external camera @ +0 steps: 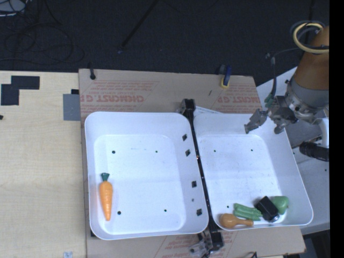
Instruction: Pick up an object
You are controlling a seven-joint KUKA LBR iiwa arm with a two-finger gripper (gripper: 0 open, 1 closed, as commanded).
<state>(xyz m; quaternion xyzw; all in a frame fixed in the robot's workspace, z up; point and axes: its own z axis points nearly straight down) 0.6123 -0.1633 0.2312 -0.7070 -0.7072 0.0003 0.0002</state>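
Camera view, from above at a slant. Two shallow white plastic bins sit side by side on a sheet of brown printed cardboard (161,93) laid over the pale wooden surface (37,160). The left bin (134,120) carries a single orange toy carrot with a green top (106,195), lying lengthwise near that bin's front left corner. The right bin (279,160) carries a cluster at its front right corner: a tan pear-shaped toy (234,221) against the front edge, a green bean-like toy (247,212) just behind it, a small black block (267,208) touching the bean, and a light green rounded toy (280,202) beside the block. The grey arm's end effector (269,120) hangs over the right bin's back right corner, its two fingers spread apart with nothing between them, well apart from every toy.
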